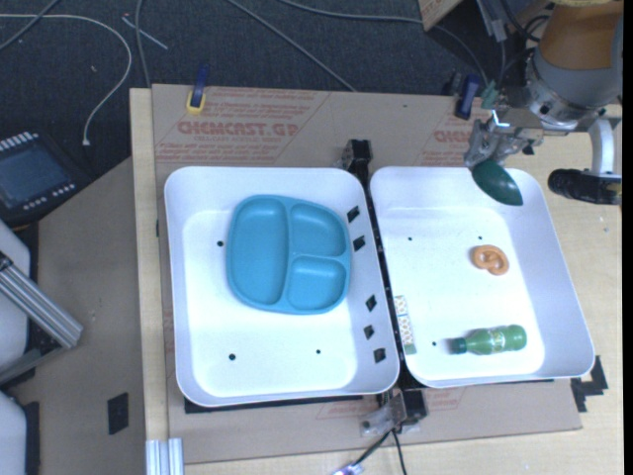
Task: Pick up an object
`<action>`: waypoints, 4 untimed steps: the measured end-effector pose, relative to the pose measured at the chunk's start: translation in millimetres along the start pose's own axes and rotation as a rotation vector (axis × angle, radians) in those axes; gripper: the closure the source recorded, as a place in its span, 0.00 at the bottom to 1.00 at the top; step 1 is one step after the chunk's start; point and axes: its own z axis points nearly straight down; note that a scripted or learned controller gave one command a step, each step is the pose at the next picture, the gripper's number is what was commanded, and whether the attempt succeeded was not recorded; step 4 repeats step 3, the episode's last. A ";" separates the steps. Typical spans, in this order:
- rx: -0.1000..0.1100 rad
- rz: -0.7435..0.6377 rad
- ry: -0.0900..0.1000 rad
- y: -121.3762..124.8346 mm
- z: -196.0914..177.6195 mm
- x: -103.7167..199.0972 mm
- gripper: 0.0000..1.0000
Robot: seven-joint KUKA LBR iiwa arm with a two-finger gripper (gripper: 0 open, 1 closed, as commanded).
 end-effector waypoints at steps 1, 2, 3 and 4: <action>0.009 -0.004 0.004 -23.0 5.2 55.4 1.00; 0.011 -0.005 0.004 -42.8 17.4 114.9 1.00; 0.010 -0.005 0.004 -59.7 22.0 172.1 1.00; 0.010 -0.005 0.004 -59.7 22.0 172.1 1.00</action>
